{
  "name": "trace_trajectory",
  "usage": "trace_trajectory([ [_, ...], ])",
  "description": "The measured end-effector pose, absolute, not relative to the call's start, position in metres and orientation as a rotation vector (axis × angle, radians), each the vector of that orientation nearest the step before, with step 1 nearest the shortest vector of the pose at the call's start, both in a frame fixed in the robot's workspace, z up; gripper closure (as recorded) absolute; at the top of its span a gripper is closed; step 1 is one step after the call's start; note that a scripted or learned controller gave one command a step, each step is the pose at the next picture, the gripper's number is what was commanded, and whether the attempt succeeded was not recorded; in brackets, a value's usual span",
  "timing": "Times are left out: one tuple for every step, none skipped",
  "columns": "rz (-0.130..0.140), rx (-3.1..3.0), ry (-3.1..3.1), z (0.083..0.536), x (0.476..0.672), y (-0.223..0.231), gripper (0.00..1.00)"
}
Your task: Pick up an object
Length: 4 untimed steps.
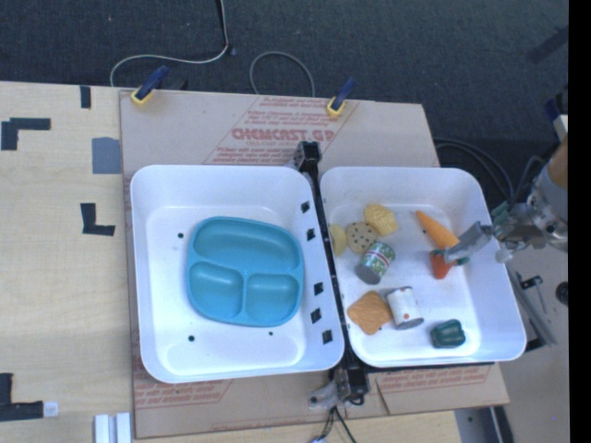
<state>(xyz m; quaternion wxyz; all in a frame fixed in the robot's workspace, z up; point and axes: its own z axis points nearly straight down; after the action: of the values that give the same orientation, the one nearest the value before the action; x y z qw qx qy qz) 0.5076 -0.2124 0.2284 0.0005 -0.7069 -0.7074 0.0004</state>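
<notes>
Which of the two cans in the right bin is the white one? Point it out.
The white can lies beside the tan cracker, nearer the view's bottom. The other can is green-labelled, below the yellow corn.

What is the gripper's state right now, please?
Gripper: cannot be told whether open or closed; it sits in the right bin beside the carrot, with nothing visibly held.

A: What's on the bench (55, 275)?

B: A brown board (277, 132), held by two clamps (148, 88) at its far edge.

A: And on the board?

B: Two white bins (152, 201) side by side, touching. Black tape marks (92, 218) sit on the bare wood to the left.
</notes>
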Motion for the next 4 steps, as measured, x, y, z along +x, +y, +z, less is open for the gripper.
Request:
trace_trajectory([
  [-0.001, -2.208, -2.229, 0.162, 0.59, -0.145, 0.0],
  [0.002, -2.218, -2.229, 0.081, 0.626, -0.113, 0.0],
  [-0.003, -2.22, -2.227, 0.085, 0.67, -0.103, 0.0],
  [0.005, -2.223, -2.225, 0.085, 0.668, -0.098, 0.0],
])
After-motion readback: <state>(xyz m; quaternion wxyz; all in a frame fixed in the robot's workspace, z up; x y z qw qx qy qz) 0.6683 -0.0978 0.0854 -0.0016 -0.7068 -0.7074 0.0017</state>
